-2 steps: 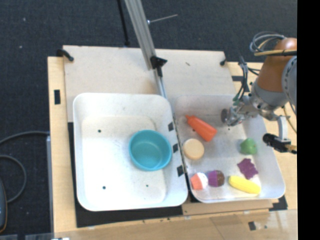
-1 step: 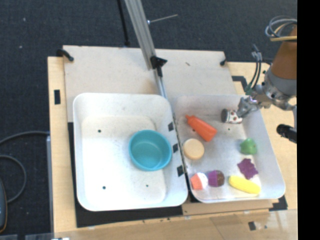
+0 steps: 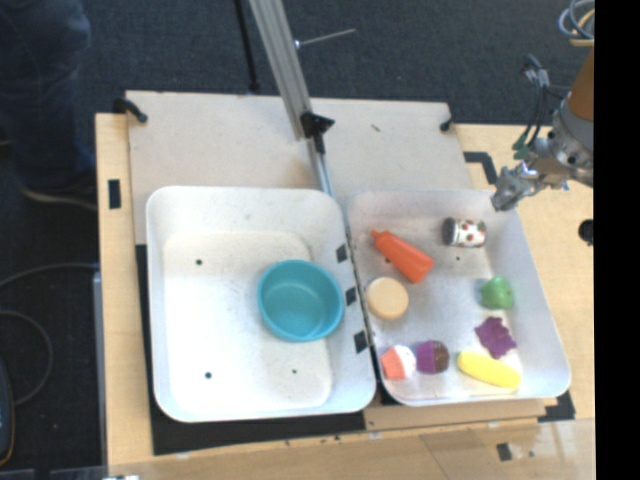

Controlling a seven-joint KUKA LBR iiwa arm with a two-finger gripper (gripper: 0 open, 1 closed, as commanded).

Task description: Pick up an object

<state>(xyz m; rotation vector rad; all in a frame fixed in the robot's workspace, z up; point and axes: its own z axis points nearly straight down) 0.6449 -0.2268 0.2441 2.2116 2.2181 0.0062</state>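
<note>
The right bin holds several small items. An orange carrot-shaped piece lies at its upper left, with a tan round piece below it. A small white and red object sits near the top. A green piece, a purple piece and a yellow banana shape lie down the right side. A dark purple ball and a pink and white piece rest at the front. My gripper hangs over the bin's upper right corner, holding nothing I can see.
A blue bowl stands in the left bin, near the divide between the bins. A slanted metal rail runs from the top down to where the bins meet. Cables hang by the arm at the right.
</note>
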